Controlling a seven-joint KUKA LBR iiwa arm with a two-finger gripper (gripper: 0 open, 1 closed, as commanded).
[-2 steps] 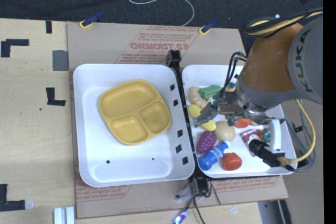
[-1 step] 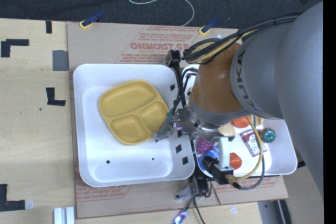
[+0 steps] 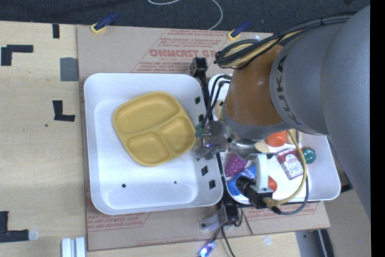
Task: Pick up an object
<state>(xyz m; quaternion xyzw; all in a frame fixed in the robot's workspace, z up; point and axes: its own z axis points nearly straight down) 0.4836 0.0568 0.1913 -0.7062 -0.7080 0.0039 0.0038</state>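
Jaws are hiding under the wrist, so I cannot tell how they are standing or whether anything is sitting between them; the gripper (image 3: pixel 212 142) is hanging low at the seam where the two bins are meeting, just off the right rim of the left bin (image 3: pixel 99 129). Beside it to the left, a yellow tray (image 3: pixel 155 127) with three compartments is lying flat in that bin, its right edge coming very near the gripper. On the other side the arm (image 3: pixel 258 93) is covering most of the right bin (image 3: pixel 328 186), where small things are crowding together: a purple piece (image 3: pixel 236 163), an orange piece (image 3: pixel 277 139), a green ball (image 3: pixel 309 156), a red-and-white packet (image 3: pixel 290 164). Nothing is looking lifted, so I am judging the pick as not yet done, with the grasp and the raise both remaining. Room is looking tight: the bin walls are standing close on both sides of the gripper, and cables are trailing along the wrist. Open floor is lying in the left bin's lower half, below the tray, and straight up is seeming the freest way out
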